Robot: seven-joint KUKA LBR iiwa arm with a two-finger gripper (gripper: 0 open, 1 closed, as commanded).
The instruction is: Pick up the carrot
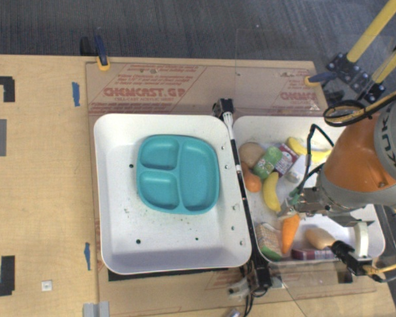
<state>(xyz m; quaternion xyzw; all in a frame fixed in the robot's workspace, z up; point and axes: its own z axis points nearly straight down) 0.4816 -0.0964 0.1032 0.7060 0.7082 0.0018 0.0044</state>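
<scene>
From my feed the biggest thing is the worktop point(39, 197), a pale plywood sheet with black angle marks and blue tape tabs at its left, and beyond its far edge a dark grey carpet floor point(185, 12). A printed cardboard sheet point(158, 88) lies under the bins, clamped at its far corners. The left bin point(112, 243) holds a teal divided plate point(178, 174) and a few dark specks. The right bin point(376, 240) sits just beside it, crowded with food items. The arm point(360, 164) comes in from the right, its orange band above that bin, with yellow struts point(376, 25) behind it. The end effector point(297, 203) is low over the middle of the right bin, and I cannot tell how far it is open or whether it grips anything. The carrot point(290, 233) lies right below it, orange and pointing toward the near edge, between a banana point(271, 191) and a tan potato point(319, 238). Farther back I see a brown potato point(251, 154), a green packet point(267, 162) and a small orange fruit point(252, 183).
</scene>
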